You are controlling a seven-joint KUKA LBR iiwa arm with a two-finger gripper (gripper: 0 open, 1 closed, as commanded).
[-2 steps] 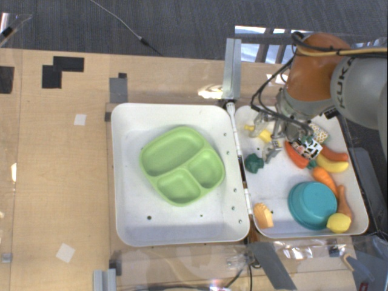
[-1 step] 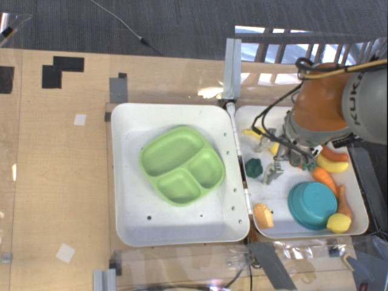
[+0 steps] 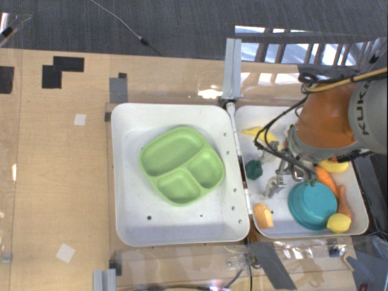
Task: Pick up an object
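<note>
My gripper (image 3: 274, 187) hangs low in the right bin (image 3: 362, 230), over bare floor between a dark green object (image 3: 253, 170) to its left and a teal bowl (image 3: 312, 205) to its right. An orange piece (image 3: 263, 215) lies just below it near the front wall. A yellow banana-like item (image 3: 257, 132) sits at the back left of this bin. An orange carrot (image 3: 327, 178), a yellow lemon (image 3: 339, 223) and another yellow item (image 3: 337, 166) crowd the right side. I see nothing held in the gripper.
The left bin (image 3: 130, 223) holds a light green divided plate (image 3: 181, 164). The arm's orange band (image 3: 324, 120) covers the back of the right bin, with cables looping beside it. A metal rail (image 3: 231, 71) stands behind the bins.
</note>
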